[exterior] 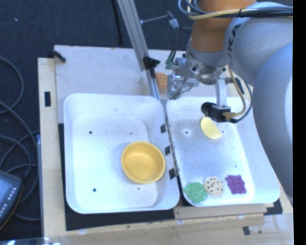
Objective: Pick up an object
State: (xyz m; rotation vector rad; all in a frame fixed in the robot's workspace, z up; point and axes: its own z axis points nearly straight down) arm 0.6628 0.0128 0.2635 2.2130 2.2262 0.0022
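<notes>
My gripper [176,90] hangs over the far left corner of the right bin [255,160], close to the divider between the bins. Nothing shows in its grasp. A flat yellow disc [210,128] lies in the right bin, a little right of and nearer than the gripper. Along that bin's near edge sit a green piece [195,192], a spotted cookie [213,186] and a purple piece [236,184]. A yellow bowl [143,162] stands upright in the left bin [86,137], near its right wall.
A slanted metal post [135,32] rises behind the bins, just left of the gripper. A small orange object [161,80] lies on the bench behind the bins. A black cable fitting [217,111] hangs from the arm above the yellow disc.
</notes>
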